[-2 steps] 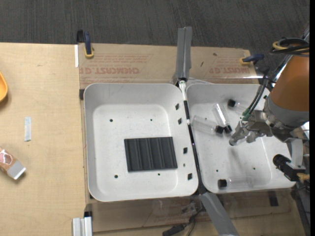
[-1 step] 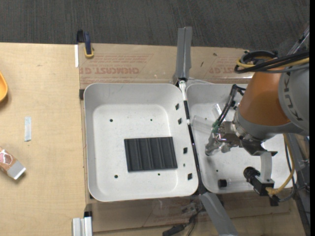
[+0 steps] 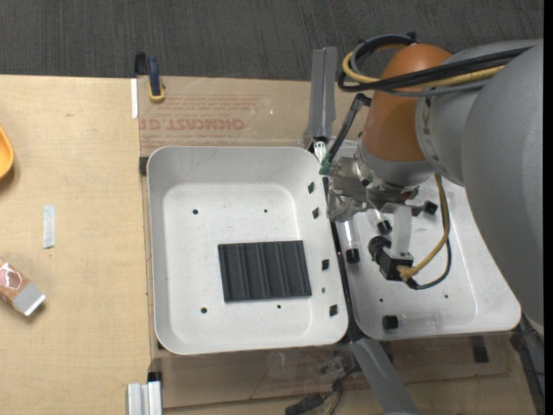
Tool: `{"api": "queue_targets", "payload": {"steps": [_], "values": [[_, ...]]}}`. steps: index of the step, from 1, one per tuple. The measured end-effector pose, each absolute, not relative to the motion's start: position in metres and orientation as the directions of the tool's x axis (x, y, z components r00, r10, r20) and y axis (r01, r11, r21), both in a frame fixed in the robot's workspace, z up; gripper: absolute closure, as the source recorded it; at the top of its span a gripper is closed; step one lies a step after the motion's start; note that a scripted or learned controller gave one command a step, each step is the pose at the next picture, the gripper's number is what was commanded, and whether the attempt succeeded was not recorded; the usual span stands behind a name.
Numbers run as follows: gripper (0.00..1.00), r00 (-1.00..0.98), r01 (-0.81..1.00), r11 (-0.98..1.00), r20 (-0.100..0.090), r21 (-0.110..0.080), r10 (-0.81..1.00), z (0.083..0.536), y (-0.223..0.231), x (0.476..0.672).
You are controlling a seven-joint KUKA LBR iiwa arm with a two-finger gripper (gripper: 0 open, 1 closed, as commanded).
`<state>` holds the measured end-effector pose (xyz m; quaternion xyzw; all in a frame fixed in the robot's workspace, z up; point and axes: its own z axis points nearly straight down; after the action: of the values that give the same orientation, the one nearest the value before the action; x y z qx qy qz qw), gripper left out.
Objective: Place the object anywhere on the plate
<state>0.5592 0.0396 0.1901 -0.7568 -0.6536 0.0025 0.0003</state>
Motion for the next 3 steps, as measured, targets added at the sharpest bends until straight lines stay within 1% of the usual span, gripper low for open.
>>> {"api": "queue_targets", "payload": {"steps": [1,2,3], "values": [[1.0,-0.05,0.999,0.05,-0.003,-0.003,0.999,0.298,0.101,0.542],[1.0,-0.363,0.932,0.363,-0.001,-0.004,0.932,0.304,0.139,0.495],[1.0,-0.673,0.74,0.673,-0.001,-0.001,0.74,0.337,0.217,0.485]]}}
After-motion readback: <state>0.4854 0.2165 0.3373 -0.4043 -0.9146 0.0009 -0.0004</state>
